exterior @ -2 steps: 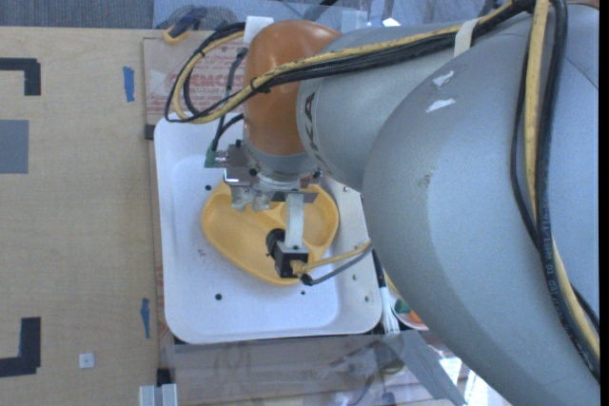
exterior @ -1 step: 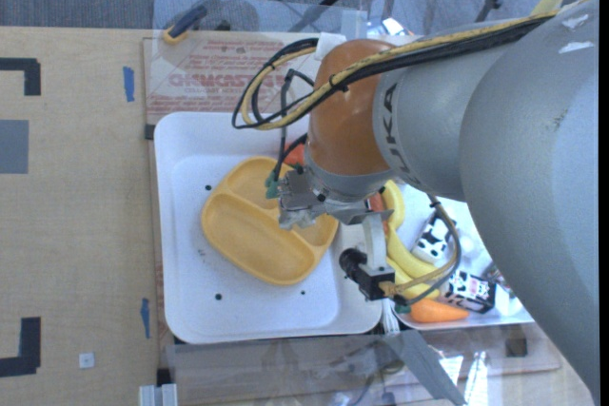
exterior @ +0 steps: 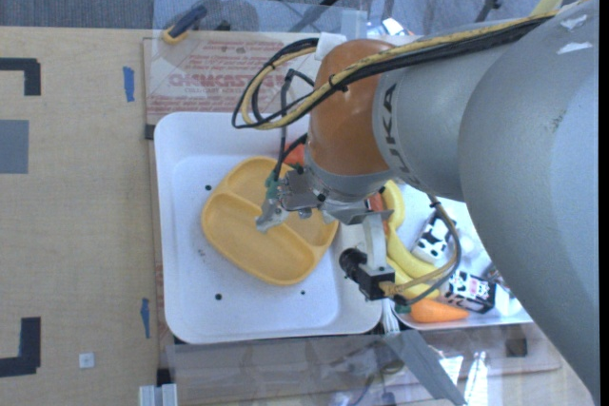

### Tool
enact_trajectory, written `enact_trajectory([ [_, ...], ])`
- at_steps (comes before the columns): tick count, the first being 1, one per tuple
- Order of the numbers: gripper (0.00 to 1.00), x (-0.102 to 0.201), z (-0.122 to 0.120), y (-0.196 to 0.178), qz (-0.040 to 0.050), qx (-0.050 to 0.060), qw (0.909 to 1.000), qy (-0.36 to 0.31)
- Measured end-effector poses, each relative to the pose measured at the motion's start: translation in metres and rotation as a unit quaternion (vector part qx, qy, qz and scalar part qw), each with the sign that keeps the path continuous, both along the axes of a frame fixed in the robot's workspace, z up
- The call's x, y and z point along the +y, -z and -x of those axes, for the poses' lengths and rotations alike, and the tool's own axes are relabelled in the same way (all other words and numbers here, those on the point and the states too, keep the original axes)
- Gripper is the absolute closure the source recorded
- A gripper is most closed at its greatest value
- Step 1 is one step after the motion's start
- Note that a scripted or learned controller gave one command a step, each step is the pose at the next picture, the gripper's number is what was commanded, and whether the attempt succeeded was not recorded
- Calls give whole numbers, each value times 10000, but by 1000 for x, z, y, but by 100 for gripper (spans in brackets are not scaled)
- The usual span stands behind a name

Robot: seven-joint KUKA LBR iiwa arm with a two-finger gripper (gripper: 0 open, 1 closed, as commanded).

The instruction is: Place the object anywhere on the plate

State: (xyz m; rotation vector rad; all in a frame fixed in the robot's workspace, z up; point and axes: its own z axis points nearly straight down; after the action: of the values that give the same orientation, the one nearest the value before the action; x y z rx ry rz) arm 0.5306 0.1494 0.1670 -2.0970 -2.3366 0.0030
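Observation:
A yellow divided plate (exterior: 249, 222) lies in the left white bin (exterior: 190, 233), tilted across its middle. My gripper (exterior: 270, 212) hangs over the plate's right half, just above or touching its surface. The orange band and the grey wrist cover the plate's right edge. A small green bit (exterior: 277, 176) shows beside the wrist, and I cannot make out what it is or whether anything is held.
The right bin holds a banana (exterior: 403, 254), an orange carrot (exterior: 440, 310) and a black-and-white item (exterior: 434, 242), mostly under the arm. An orange piece (exterior: 294, 153) peeks out behind the wrist. Cables (exterior: 262, 100) loop above the left bin.

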Motion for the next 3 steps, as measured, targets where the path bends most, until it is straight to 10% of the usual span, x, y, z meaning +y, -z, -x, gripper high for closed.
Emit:
enact_trajectory([
  [1, 0, -1, -28, -54, 0, -19, 9989, -477],
  [2, 100, -1, -28, -64, -2, -29, 9989, -477],
  [3, 100, 56, -46, -46, -2, -27, 9928, -1198],
])
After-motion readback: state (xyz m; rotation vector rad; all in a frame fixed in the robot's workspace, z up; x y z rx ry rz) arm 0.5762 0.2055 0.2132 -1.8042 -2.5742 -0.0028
